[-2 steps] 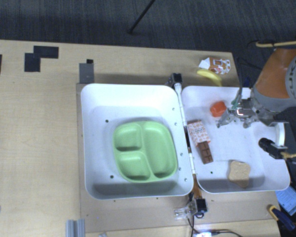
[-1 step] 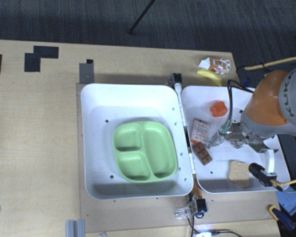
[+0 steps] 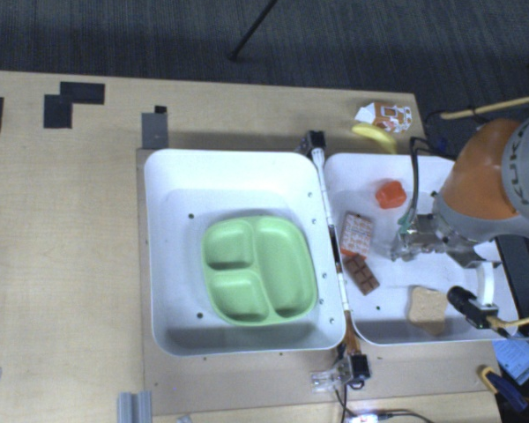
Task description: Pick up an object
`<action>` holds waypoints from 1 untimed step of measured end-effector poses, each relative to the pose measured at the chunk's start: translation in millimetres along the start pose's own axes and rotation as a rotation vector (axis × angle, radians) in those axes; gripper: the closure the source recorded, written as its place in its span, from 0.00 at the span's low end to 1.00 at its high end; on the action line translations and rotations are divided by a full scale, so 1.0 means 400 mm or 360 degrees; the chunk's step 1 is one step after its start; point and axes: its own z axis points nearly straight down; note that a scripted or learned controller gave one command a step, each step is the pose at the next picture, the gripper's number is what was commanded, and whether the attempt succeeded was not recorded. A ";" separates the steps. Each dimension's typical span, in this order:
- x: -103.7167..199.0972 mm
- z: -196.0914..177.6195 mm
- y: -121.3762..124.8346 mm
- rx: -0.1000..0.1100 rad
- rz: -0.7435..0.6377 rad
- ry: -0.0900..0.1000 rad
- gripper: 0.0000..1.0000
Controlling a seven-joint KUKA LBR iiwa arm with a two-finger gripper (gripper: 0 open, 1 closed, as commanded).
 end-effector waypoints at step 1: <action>-0.209 -0.111 0.024 0.0012 0.0002 -0.0003 1.00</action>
